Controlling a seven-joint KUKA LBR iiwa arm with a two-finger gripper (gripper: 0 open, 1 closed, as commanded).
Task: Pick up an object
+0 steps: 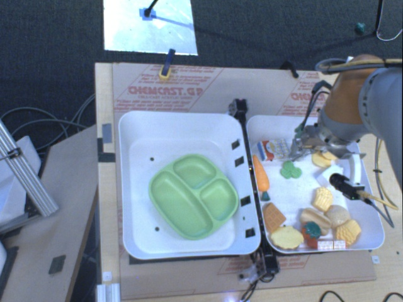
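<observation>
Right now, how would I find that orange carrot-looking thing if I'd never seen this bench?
Look at the right-hand white bin, the one crowded with toy food. Along its left wall, next to the black divider between the bins, lies the carrot. It is the only long, tapered, bright orange piece; its neighbours are yellow, tan or green.

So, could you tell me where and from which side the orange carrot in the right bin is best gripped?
I would grip the carrot across its thicker middle, coming straight down from above. It lies flat and lengthwise, hard against the right bin's left wall, so the fingers probably have little room on that side. The green piece sits apart to its right, leaving that side free. The taper makes either end a poorer hold.
</observation>
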